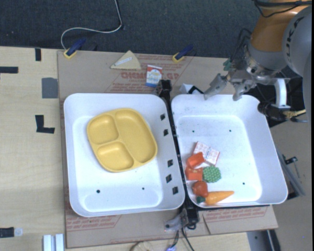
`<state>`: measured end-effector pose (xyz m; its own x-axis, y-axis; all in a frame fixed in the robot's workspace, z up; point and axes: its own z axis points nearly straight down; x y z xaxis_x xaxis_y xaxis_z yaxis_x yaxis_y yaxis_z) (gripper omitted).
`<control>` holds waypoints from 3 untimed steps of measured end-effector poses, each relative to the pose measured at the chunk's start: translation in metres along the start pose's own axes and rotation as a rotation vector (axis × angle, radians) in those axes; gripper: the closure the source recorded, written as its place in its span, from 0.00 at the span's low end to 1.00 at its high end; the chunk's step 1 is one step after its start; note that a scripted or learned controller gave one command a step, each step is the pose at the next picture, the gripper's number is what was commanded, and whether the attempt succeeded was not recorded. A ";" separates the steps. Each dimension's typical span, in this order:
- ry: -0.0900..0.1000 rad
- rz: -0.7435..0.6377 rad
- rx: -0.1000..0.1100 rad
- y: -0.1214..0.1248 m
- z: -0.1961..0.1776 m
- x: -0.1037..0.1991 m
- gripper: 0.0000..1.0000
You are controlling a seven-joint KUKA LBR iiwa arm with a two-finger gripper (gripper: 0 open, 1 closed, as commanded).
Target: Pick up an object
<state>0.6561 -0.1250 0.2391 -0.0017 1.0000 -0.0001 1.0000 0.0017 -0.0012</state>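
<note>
Dark carpet lies behind a pale wooden tabletop [21,156], and a sheet of brown cardboard [94,77] on it carries two white bins.

None of the toys has been picked up yet, so almost all of the job is left. The toys sit in a little heap in the right bin [251,140], down in its near left corner. A toy carrot [219,196] lies closest to the front wall. Just beside it is a small red ball-shaped toy [200,187], maybe a tomato. Above that sit a bumpy green toy [212,174] and two orange blocks [194,166]. At the top of the heap is a small white and red packet [207,153]. They are packed close, some touching.

The hand [227,87] is far from them. It hovers over the back rim of the right bin, well apart from the heap. Its two grey fingers are spread wide and nothing is between them. I think the arm must reach down to the near left corner and close on one toy. That could be tricky, since the toys crowd each other and the bin wall.

The left bin [78,182] holds a yellow plate with three parts [121,139]. Behind the bins, on the cardboard, stand a small red and white carton [154,76] and a tan wedge [126,61].
</note>
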 end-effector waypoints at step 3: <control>-0.003 0.002 -0.004 -0.068 -0.012 -0.025 0.00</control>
<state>0.5883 -0.1502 0.2510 0.0002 1.0000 -0.0026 1.0000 -0.0001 0.0028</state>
